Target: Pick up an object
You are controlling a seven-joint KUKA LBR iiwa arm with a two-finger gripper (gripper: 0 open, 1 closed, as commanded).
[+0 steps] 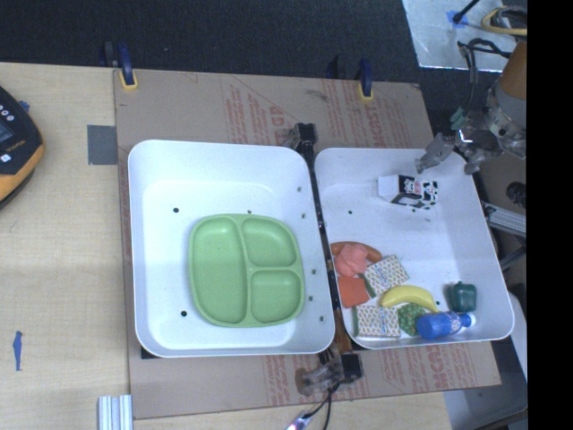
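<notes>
Cardboard covers the bench under two white bins. At the right bin's [501, 276] near edge sit a banana [407, 296], a blue bottle [441, 325], a green block [462, 294], patterned packets [385, 273] and a pink lump [354, 257]; a small white box [407, 188] lies near its far edge. The gripper [452, 150] hangs over the far right corner, fingers spread, gripping nothing. A green divided plate [245, 270] fills the left bin [152, 240].

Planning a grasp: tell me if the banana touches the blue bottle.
Cannot tell. In the camera view the banana and blue bottle lie close in the clutter, with no plain gap or contact.
</notes>
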